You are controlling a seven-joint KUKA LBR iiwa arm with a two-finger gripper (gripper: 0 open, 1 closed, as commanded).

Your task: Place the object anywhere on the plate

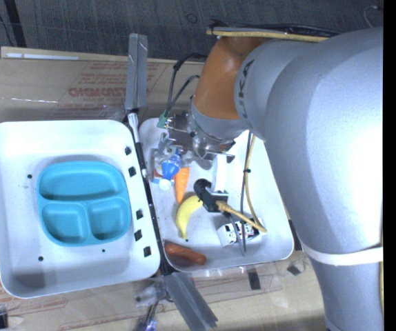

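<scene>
The jaws (pixel 184 158) sit low in the right bin (pixel 270 185), and whether they stand wide or narrow I cannot tell, since the wrist hides them. Just below them the carrot (pixel 181 183) lies with its long axis running away from the jaws, thick end nearest, touching the banana (pixel 187 214). The blue plate (pixel 84 200) rests in the left bin (pixel 18 150), well apart from the jaws.

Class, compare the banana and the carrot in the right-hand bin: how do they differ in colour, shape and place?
The banana is yellow and curved; the carrot is orange, straight and tapered. The carrot lies nearer the gripper, with the banana just below it in the picture. Both lie in the right bin, not on the blue plate.
</scene>
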